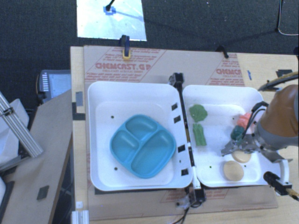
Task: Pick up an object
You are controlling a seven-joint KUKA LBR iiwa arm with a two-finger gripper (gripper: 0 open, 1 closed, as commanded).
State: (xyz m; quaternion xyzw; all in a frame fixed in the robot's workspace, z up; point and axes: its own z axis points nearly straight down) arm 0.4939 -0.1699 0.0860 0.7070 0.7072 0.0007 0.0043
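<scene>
Surface: pale wood desk (pixel 159 59) overlaid with a protective sheet printed in red lettering, clamped at the far edge by a yellow clamp (pixel 126 53). Dark carpet floor (pixel 201 13) beyond it, with a shiny square metal plate (pixel 111 13) lying on the carpet. An aluminium rail (pixel 18 129) and a grey side panel stand at the view's left.

Containers: two shallow white bins side by side, joined by a black-clipped divider strip.
- Left bin (pixel 100 97): one blue divided plate (pixel 143 145), three compartments, lying flat near the middle of the bin.
- Right bin (pixel 219 94): a green leafy toy (pixel 198 112) near the far-left area; a green oblong piece (pixel 199 135) just in front of it, close to the divider; an orange-pink object (pixel 244 120) toward the right, partly hidden behind my cabling; a dark teal object (pixel 237 133) just beside it; a tan disc (pixel 242 157) nearer the front; a second tan round piece (pixel 233 171) near the front wall.

Arm pose: I reach in from the right, orange band over the right bin's far-right side. My gripper (pixel 236 147) is down low, between the dark teal object and the tan disc, apparently touching or just above them. Whether its parts are apart or together: cannot tell. No object seen clamped.
</scene>
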